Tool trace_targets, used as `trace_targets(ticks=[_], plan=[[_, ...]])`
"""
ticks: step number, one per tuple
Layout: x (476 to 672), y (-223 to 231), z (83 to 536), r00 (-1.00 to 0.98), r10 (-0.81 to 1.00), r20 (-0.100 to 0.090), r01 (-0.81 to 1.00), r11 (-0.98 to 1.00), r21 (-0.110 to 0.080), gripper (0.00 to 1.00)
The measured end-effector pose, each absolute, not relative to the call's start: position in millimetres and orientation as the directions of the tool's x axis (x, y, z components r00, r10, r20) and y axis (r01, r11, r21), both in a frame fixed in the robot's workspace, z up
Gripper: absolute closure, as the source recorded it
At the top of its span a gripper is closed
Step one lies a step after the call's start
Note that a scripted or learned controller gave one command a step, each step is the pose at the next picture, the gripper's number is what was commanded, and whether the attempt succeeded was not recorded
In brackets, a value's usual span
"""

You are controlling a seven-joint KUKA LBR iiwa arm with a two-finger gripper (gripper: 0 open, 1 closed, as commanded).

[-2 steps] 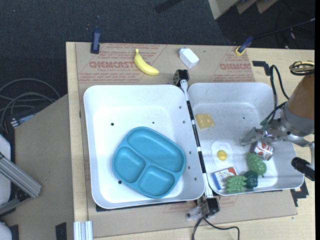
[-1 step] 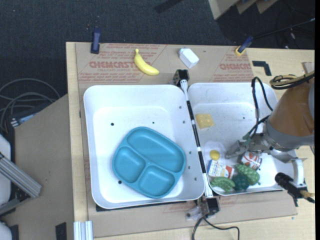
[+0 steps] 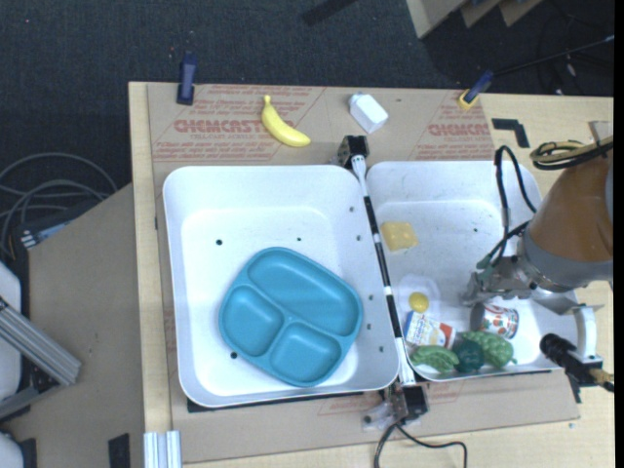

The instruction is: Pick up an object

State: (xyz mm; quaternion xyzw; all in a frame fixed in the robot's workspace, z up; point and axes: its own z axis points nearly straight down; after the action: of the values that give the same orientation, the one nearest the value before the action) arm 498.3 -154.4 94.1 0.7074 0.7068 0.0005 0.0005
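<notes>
The right bin (image 3: 439,188) holds a pale yellow block (image 3: 398,235) near its left wall. Along its front lie a small yellow-capped bottle (image 3: 422,320), green leafy toy pieces (image 3: 463,354) and a red and white can (image 3: 499,320). My gripper (image 3: 487,289) hangs low at the bin's right side, just above and behind the can, and the arm's grey and orange wrist (image 3: 575,232) hides the space behind it. In the left bin (image 3: 195,203) a blue divided plate (image 3: 290,315) lies flat.
Behind the bins, on the cardboard bench top, lie a yellow banana (image 3: 283,125) and a small white box (image 3: 369,112). A black cable (image 3: 507,178) loops over the right bin's back corner. A black divider strip (image 3: 375,252) runs between the two bins.
</notes>
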Motion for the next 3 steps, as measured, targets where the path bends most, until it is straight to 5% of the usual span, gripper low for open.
trace_targets(ticks=[1,2,3], plan=[[479.6,-171.2,181.6,0.001,1.000,-0.001,1.000,-0.001,0.002,1.00],[479.3,-170.8,181.1,0.001,1.000,0.000,1.000,-0.001,0.001,0.00],[545.7,-213.0,91.7,0.000,1.000,0.000,1.000,0.000,0.000,0.00]])
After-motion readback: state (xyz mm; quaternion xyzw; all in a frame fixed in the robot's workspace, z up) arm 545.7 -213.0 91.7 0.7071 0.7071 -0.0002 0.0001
